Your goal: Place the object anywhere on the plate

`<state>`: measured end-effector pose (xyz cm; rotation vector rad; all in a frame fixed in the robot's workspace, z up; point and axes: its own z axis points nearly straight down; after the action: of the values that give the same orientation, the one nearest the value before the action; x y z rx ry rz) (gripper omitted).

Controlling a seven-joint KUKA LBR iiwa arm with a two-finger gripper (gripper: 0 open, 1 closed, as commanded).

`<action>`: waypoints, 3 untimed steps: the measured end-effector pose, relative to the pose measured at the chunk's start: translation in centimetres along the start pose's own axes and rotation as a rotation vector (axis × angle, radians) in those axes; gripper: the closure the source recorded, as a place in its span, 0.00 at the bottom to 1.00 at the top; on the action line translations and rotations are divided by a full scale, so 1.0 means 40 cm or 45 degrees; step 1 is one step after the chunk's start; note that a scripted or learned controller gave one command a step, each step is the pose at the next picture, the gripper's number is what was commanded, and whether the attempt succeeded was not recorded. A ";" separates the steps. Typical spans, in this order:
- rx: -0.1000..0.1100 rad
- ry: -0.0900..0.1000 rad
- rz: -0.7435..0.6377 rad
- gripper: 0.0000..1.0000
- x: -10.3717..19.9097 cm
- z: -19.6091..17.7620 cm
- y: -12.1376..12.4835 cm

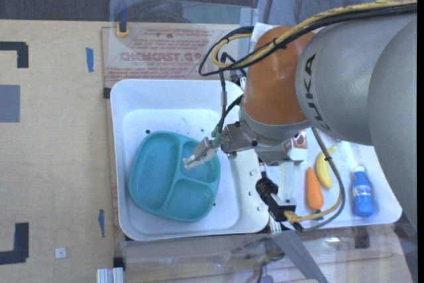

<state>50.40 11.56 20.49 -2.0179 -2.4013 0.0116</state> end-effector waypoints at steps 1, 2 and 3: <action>0.004 -0.001 0.324 0.00 0.183 0.221 -0.034; -0.003 -0.002 0.425 0.00 0.142 0.107 0.141; -0.006 0.000 0.949 0.00 0.140 0.305 0.291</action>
<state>60.82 19.04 8.18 -2.7590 -1.5050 0.0079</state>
